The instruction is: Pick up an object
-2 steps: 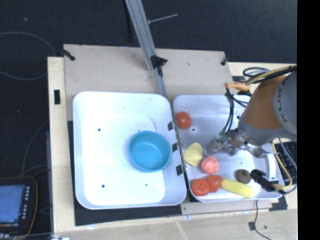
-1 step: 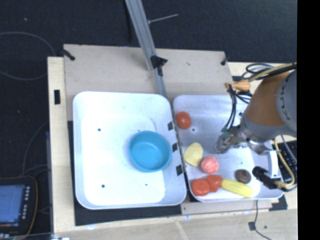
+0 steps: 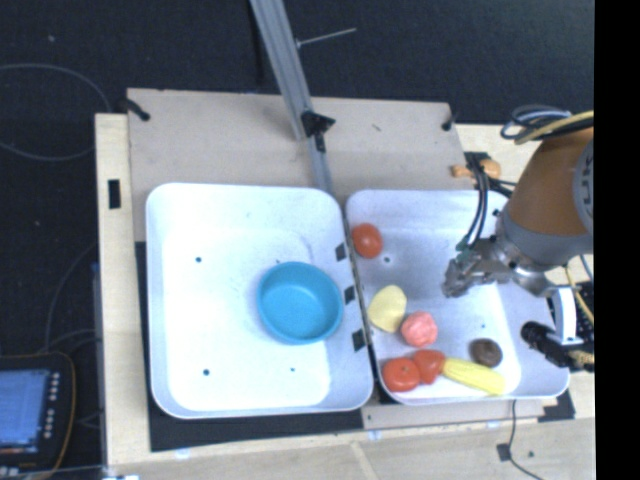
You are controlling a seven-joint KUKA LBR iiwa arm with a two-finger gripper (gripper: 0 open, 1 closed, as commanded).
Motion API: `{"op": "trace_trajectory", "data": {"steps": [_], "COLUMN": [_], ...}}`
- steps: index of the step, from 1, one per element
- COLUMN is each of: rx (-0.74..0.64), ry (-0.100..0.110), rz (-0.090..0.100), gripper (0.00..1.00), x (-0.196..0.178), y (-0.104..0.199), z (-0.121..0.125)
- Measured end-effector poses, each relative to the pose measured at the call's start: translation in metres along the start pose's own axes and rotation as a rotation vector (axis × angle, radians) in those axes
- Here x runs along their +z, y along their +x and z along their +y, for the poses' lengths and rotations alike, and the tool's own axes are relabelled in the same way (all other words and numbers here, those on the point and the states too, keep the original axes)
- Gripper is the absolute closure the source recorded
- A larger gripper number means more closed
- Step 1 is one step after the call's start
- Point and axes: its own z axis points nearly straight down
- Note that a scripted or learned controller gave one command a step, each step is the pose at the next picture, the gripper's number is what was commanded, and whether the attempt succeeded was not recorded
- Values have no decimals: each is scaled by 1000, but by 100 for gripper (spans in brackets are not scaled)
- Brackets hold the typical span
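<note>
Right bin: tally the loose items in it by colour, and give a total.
Red: 3, the tomato-like ball, the round piece and the piece beside it
Yellow: 2, the lemon-like lump and the long piece
Pink: 1, the lump
Brown: 1, the small round item
Total: 7

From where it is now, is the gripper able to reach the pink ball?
Probably yes. The gripper hangs over bare bin floor, and the pink ball lies near, uncovered, though the yellow lemon touches it.

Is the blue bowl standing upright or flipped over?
Upright. The blue bowl in the left bin shows its open hollow and rim facing up, and nothing lies inside it.
</note>
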Motion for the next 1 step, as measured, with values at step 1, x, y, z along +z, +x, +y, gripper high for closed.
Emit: {"op": "trace_trajectory", "data": {"steps": [1], "rx": [-8], "ry": [-3], "rz": [0], "gripper": [100], "x": [-49], "y": [4], "z": [-4]}}
